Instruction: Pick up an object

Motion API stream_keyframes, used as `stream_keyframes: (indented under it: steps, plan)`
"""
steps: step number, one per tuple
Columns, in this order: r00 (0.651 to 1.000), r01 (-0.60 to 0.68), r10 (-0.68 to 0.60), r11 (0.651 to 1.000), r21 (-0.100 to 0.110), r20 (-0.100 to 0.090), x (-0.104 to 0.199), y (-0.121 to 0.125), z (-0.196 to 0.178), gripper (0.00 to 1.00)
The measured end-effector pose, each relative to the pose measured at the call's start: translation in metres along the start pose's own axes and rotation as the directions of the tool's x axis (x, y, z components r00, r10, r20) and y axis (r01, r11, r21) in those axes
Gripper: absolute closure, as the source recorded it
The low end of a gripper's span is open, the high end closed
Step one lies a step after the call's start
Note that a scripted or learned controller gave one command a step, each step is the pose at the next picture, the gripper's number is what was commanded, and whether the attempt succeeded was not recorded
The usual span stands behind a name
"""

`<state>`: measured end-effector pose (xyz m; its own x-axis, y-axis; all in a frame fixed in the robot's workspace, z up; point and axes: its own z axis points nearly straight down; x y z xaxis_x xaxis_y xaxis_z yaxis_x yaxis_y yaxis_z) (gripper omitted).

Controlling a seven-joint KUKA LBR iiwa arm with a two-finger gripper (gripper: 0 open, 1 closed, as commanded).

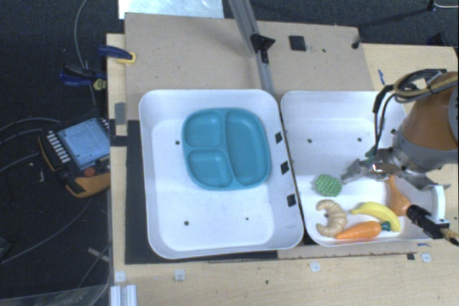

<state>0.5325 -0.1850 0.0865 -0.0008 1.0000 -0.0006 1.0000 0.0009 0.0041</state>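
- Grey arm with orange band (429,122) reaching in from the right, cut off by the frame edge, wrist over the right shallow white bin (323,118).
- Two-finger gripper (373,168) low over that bin's right half; claw parts blurred against metal and cables, so cannot tell how wide it stands or whether anything sits in it.
- Green round textured toy (328,185) just left of the gripper.
- Tan croissant-shaped toy (330,217), orange carrot toy (358,231) and yellow banana toy (379,213) bunched at the near edge.
- Orange elongated object (398,198) partly hidden beside the wrist; identity unclear.
- Teal three-compartment plastic plate (226,148) lying flat in the left shallow white bin (165,226).
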Motion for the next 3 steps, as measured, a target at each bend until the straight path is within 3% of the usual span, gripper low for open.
stream_keyframes:
  steps: [1, 3]
  plan:
    - [1.000, 0.001, -0.001, 1.000, -0.009, 0.003, -0.001, 0.003, -0.013, 1.00]
    - [1.000, 0.003, -0.003, 1.000, -0.002, 0.002, -0.010, 0.004, -0.130, 1.00]
